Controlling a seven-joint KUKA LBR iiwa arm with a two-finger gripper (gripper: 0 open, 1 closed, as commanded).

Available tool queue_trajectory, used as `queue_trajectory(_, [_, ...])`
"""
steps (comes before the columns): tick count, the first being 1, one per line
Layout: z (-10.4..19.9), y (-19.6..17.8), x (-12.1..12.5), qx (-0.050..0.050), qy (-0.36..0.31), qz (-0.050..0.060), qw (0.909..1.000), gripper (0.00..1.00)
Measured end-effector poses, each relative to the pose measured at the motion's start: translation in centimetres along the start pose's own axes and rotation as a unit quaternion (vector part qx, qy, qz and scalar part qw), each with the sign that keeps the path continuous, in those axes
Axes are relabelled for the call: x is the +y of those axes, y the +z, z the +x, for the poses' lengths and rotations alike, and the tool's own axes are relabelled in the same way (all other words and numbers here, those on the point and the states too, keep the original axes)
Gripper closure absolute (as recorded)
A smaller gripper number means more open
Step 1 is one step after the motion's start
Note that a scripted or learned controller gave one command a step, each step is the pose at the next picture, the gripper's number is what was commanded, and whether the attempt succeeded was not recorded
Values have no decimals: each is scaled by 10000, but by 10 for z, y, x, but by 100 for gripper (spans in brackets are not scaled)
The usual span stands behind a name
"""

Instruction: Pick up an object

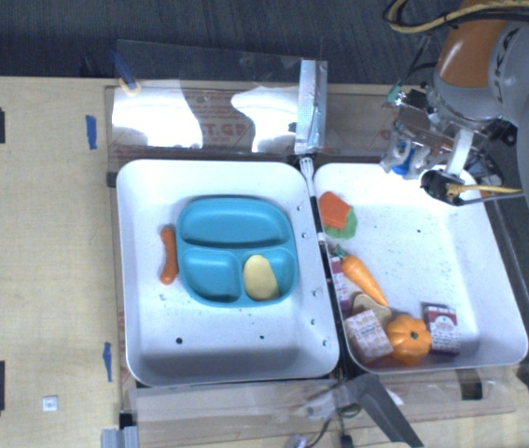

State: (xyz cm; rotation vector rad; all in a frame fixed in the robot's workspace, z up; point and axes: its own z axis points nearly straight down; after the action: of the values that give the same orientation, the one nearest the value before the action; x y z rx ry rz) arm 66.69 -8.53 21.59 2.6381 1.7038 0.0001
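— Where is your gripper?

— My gripper (411, 157) hangs over the far rim of the right bin (488, 278), at about one o'clock from its middle. Whether it is open or closed, I cannot tell, and I see nothing in it.

— What lies in that bin?

— A slim orange carrot (364, 279) near nine o'clock, an orange-and-green piece (336, 213) at eleven, a round orange pumpkin (408, 338) at six, with small printed packets (441, 328) beside it.

— And the left bin (143, 315)?

— A blue divided tray (231, 247) with a pale yellow potato (260, 277) in its five o'clock compartment; an orange sausage (168, 255) lies just beside the tray at nine.
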Motion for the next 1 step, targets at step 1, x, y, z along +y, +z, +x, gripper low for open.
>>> queue_trajectory(1, [1, -11, 1, -1, -14, -19, 10000, 100])
